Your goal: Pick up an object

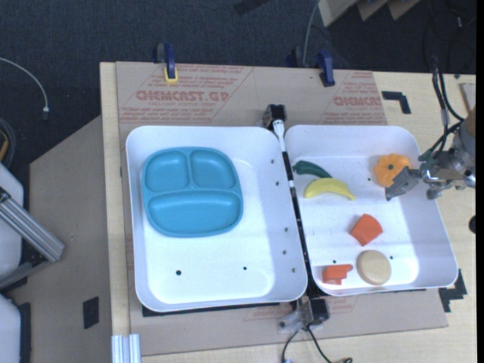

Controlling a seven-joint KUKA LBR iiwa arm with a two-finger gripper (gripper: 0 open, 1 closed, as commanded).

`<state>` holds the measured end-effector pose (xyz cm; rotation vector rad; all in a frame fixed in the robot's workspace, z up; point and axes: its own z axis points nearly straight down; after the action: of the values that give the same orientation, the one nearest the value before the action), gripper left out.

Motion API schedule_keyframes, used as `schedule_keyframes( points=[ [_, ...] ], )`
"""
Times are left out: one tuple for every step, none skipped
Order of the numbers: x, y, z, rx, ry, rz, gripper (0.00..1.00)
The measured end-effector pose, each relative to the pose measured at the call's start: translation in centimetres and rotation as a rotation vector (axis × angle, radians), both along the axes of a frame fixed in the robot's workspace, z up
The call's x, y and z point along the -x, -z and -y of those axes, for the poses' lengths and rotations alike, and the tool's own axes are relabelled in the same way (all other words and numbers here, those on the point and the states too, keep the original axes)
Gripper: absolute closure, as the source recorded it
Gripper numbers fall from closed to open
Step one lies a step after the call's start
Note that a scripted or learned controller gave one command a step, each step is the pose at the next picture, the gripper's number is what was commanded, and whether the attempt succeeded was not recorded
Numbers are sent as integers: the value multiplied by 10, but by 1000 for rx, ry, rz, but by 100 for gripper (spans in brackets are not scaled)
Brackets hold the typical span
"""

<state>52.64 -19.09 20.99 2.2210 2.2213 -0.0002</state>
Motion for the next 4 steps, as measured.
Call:
schedule_keyframes(
  points=[
    [4, 42, 3, -2, 1, -4, 0],
    [5, 85, 2, -3, 0, -6, 0],
    [-1, 120, 2, -1, 0, 12, 0],
    [-3, 107, 4, 7, 2, 22, 100]
  ],
)
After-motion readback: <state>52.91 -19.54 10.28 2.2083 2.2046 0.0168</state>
